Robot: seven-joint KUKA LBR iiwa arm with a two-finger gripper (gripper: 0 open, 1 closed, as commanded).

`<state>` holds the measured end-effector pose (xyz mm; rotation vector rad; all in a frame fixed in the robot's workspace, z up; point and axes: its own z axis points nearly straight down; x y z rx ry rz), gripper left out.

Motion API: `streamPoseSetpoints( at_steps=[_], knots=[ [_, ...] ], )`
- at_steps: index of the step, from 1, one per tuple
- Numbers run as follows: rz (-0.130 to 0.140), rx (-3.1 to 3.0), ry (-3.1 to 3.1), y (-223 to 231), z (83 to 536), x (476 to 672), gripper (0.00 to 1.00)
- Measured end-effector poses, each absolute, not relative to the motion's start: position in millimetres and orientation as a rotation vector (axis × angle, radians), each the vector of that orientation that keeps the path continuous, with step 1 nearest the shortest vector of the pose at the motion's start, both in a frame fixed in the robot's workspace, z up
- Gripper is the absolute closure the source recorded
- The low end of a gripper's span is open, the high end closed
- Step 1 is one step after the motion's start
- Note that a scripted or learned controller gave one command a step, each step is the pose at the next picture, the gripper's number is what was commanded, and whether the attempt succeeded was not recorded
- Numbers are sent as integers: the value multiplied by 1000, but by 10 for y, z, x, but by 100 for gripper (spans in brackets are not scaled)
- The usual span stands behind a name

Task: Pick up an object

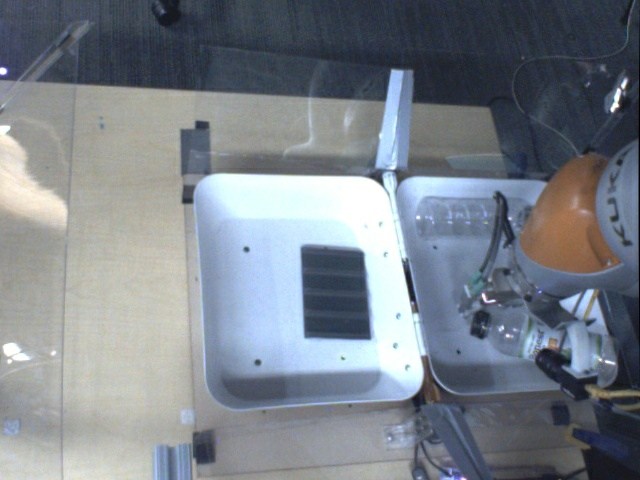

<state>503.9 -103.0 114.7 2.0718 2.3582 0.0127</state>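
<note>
arm w/ orange band [568,230] reaches in from right, wrist low over the right bin [440,358]. gripper [487,306] sits down near the bin floor, mid-bin, surrounded by cabling and small metal bits; too cluttered and blurred to read, so can't tell how wide it is or whether anything is in it.

objs in right bin: clear plastic bottle [455,216] lying on its side along the far wall, well apart from the gripper. second clear bottle-like item w/ dark cap [535,346] lies tilted toward the near right corner, just beside the gripper and partly under the wrist. judgement: this near one is the likely target, since the tool is lowered right next to it, not over the far bottle.

left bin [230,268] holds a flat dark ribbed rectangle [335,291] at centre, lying flat, away from all walls. thin and flat, prob. hard to pinch from above, which may be why the arm works the other bin.

step, as judged: descent/grasp attempt at near bottle. risk: round clear body could roll or slip out on closing; wall close by limits approach.
</note>
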Motion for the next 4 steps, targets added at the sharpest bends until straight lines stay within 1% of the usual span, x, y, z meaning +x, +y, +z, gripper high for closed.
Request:
streamPoseSetpoints(
  at_steps=[1,2,3,4],
  knots=[
    [17,1835,2536,-1172,912,5358,100],
    [14,1835,2531,-1193,908,5359,0],
    [26,1830,2531,-1159,1031,5390,100],
    [24,1830,2532,-1163,1026,5385,0]
  ],
)
